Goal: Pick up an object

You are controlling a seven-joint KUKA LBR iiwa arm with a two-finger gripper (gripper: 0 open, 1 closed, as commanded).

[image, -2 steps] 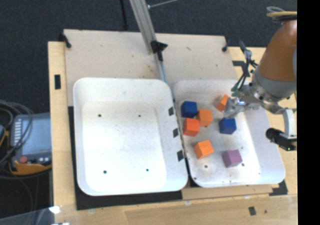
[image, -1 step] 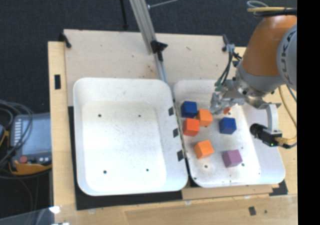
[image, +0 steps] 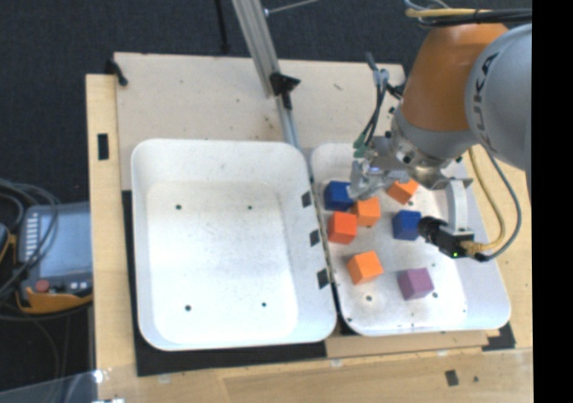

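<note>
While claw (image: 369,179) hangs low in right bin (image: 483,303) among cubes, step reads as descent for grasp. Claw opening: cannot tell, nothing seen held. Nearest: blue cube (image: 337,194), orange cube (image: 368,210). Next: centre on one, close, lift.

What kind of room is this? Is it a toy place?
Probably a robot lab, not a toy shop. A big grey and orange robot arm reaches over two white bins on a bench, practising with coloured blocks. Cables lie on the floor.
</note>
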